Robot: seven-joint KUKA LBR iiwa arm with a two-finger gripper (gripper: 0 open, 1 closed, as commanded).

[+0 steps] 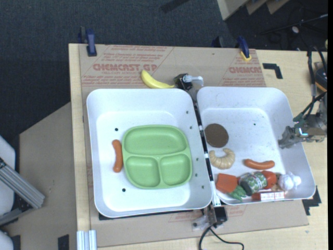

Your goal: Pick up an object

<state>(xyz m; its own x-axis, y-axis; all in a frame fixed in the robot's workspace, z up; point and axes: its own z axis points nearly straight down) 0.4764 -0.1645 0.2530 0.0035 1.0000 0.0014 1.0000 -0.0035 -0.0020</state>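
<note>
Nearest the camera, a carrot (256, 183) lies in the right bin (250, 103) beside a sausage (259, 164), croissant (222, 158) and brown disc (216, 134), all left of the gripper (291, 137) at that bin's right rim. Whether its jaws are released or clenched, I cannot tell. Far left sits a green tray (156, 156).

Left bin (99, 139) has a green tray (156, 155) and a hot dog (117, 155). Right bin (270, 100) holds a brown disc (216, 135), croissant (222, 158), sausage (259, 164). Banana (155, 81) sits by the tabletop's (78, 87) far edge, pincer (292, 135) hangs over its right edge.
</note>
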